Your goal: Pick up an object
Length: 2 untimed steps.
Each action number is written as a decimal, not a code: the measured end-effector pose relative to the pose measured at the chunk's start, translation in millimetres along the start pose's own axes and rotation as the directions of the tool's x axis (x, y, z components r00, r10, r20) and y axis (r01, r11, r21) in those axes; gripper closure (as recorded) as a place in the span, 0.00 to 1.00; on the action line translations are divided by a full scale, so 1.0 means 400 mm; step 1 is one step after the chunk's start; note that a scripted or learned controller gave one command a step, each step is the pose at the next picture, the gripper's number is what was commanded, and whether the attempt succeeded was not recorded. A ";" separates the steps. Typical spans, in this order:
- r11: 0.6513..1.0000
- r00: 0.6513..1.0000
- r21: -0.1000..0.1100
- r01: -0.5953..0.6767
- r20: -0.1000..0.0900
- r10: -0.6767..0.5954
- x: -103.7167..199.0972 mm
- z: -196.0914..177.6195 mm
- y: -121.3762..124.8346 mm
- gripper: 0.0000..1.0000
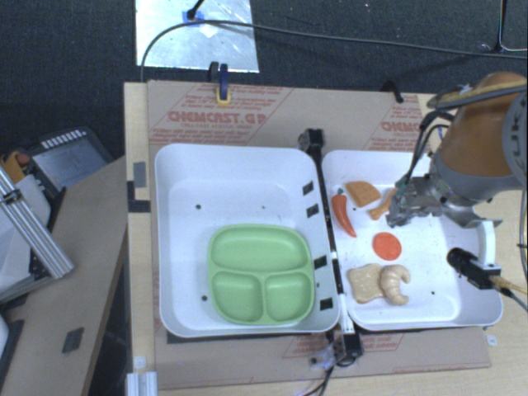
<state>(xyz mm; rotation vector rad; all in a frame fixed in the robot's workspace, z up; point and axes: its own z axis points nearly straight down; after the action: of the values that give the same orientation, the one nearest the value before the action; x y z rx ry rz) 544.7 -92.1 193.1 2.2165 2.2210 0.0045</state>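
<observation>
Orange slice [363,193] (chili [343,214] beside) near pincer [394,214]; green tray [261,273] apart.

Divided plate [261,272] in left bin [186,180]

We saw even, fairly bright light from overhead, with only soft shadows. Glare washed out the white bins [247,167] and the foil sheet [198,23]; detail looked slightly soft and grainy.

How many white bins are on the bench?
2. The left bin holds a green divided plate; the right bin holds small food items, with the gripper over it.
</observation>
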 end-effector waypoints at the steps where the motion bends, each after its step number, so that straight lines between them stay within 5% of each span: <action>1: 1.000 1.000 0.002 0.001 0.000 -0.001 -0.001 -0.040 0.003 1.00; 2: 1.000 1.000 0.002 0.007 -0.003 -0.007 0.123 -0.037 0.033 1.00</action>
<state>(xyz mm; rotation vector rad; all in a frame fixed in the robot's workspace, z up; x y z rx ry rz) 557.7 -42.8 207.9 2.2111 2.2312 0.0048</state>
